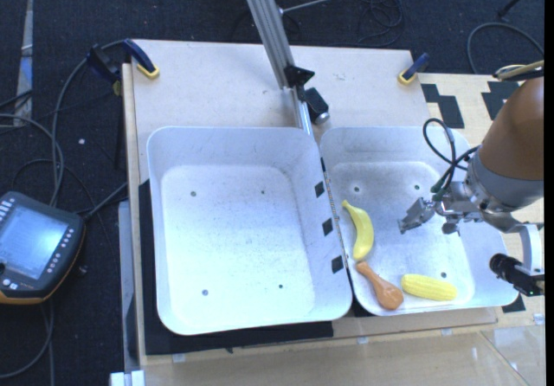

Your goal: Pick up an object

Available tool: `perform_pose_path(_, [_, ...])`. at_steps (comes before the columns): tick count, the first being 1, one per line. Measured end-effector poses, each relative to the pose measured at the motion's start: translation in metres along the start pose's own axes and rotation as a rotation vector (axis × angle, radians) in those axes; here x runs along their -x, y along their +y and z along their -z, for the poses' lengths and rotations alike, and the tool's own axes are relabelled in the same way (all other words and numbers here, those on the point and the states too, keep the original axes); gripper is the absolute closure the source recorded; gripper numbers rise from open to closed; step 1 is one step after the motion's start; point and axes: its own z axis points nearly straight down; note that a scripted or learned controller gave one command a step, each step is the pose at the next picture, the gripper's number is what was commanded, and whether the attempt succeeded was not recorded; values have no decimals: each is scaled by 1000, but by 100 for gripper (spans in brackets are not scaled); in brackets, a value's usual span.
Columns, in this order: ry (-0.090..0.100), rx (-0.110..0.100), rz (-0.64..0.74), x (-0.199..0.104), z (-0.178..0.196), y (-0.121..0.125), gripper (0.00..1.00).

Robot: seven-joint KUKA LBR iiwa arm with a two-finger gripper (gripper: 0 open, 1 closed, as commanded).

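Camera view: we note arm (511,146) reaching in from right over right bin (381,146). Gripper (414,218) hangs above bin floor, nothing seen between its tips; whether tips spread or pressed together, we cannot tell. Banana (359,229) lies near bin's left wall. Orange piece (382,286) lies just below banana. Corn (428,287) lies beside orange piece, near front wall. Left bin (173,151) adjoins.
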Motion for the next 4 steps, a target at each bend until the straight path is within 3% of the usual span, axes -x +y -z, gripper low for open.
perform_pose_path(1, [0,1,-1,6,-44,2,0])
perform_pose_path(2, [-1,4,-1,6,-33,3,100])
perform_pose_path(4, [-2,9,0,8,88,2,100])
